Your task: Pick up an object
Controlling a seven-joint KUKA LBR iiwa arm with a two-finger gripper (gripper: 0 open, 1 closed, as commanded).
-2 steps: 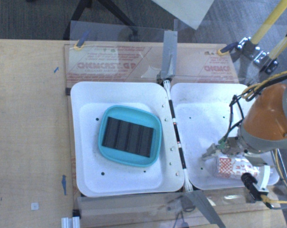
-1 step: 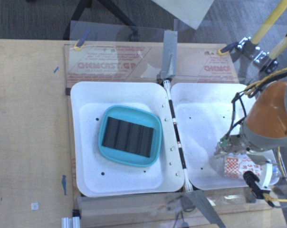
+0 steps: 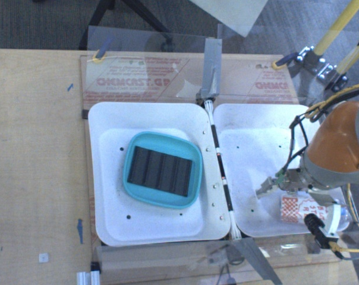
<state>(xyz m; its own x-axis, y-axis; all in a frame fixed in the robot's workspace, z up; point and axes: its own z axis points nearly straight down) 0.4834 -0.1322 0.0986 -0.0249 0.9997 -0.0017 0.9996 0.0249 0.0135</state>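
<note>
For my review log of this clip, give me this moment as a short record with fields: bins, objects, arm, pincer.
left bin: holds a teal tray with a dark ribbed insert
right bin: holds a red-and-white checkered packet near its front right corner
arm: reaches in from the right, low over the right bin
pincer: just left of the packet, over the bin floor; grip state unclear
grasp: nothing visibly held
</note>
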